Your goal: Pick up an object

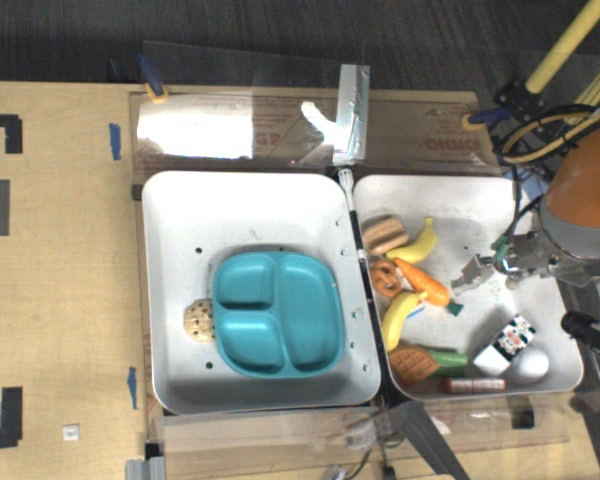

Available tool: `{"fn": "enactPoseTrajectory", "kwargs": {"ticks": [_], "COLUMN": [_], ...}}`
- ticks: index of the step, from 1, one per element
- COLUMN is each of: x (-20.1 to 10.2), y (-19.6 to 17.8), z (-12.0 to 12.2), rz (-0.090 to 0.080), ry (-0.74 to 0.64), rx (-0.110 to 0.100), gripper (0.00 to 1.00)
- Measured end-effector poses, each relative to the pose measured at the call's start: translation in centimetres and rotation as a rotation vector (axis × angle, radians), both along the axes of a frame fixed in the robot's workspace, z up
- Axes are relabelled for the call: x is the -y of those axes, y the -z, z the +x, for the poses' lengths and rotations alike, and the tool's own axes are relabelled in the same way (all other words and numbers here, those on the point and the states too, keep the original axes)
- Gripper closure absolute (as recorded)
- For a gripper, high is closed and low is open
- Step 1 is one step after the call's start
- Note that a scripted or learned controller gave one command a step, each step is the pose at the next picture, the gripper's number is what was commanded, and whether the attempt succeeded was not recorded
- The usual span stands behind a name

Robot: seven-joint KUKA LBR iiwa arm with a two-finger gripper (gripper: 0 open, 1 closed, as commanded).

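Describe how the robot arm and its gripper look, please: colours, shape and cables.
The arm is a rounded grey body with a broad orange band above the wrist. The gripper is small, metallic grey, with a green spot near its base. Black cables run beside the arm.

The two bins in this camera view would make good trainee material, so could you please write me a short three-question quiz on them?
1. True or false: the teal divided tray lies in the right bin.
2. Multiple choice: what lies beside the tray, against its left edge? A) a cookie B) a banana C) a carrot
3. Fill in: the gripper hovers over the ____ bin, to the right of the carrot.

Key
1. False: it lies in the left bin.
2. A: the cookie sits there; both bananas and the carrot are in the right bin.
3. Right.
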State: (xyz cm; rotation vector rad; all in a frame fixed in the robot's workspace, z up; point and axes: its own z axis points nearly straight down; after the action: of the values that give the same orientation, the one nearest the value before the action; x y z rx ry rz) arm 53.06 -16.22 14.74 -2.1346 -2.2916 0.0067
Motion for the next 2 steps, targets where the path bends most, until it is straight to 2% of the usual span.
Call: {"fn": "enactPoseTrajectory", "kwargs": {"ticks": [1, 2], "x": [-0.5, -7.0], "y": [-2.6, 5.1], "z": [-2.4, 0.6], "rz": [-0.004, -0.006], "ry": [0.387, 0.358], "rx": [0.007, 0.020], "gripper": [0.00, 0.00]}}
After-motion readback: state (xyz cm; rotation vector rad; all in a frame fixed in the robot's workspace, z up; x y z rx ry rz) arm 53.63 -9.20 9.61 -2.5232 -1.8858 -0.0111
